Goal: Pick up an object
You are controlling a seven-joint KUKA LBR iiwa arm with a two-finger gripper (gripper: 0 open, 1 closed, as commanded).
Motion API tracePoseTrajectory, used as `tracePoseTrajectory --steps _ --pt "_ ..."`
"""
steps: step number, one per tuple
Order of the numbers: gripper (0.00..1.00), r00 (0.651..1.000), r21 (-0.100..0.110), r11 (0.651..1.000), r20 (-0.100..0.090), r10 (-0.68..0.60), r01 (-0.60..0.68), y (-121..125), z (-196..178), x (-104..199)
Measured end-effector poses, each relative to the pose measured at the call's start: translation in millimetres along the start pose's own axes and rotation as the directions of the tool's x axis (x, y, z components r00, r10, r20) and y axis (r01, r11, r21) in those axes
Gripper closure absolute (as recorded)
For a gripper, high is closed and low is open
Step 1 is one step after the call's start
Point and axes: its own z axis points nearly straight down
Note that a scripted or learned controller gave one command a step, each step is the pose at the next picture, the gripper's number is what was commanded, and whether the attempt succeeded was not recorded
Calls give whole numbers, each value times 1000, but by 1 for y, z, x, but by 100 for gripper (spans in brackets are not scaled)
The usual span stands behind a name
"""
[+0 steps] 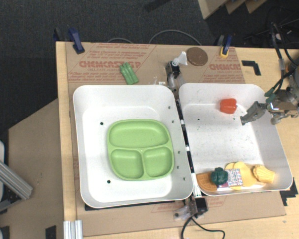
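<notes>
- The gripper (252,114) hangs over the right bin's (249,148) right side; whether it is released or clenched, I cannot tell.
- Green divided plate (139,149) sits mid left bin (89,148).
- Green clip (129,74) lies on the cardboard behind.
- Red object (228,105) rests near the right bin's back, just left of the gripper.
- Toy foods (236,177) crowd its front edge.

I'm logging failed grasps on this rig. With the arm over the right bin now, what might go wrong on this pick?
1. The gripper hovers beside the orange object, not over it; descending here may miss it.
2. That object sits near the right bin's back wall, crowding an approach.
3. The toys piled at the front edge overlap, so two might lift together.
</notes>
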Motion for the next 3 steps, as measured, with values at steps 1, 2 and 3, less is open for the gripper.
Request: tracePoseTrajectory --steps 1,2,3 --pt "0 1000 3 1000 0 -3 3 83 94 -6" --pt "0 1000 7 1000 -1 -2 2 118 192 8" --pt "0 1000 -4 1000 1 -4 4 150 185 33"
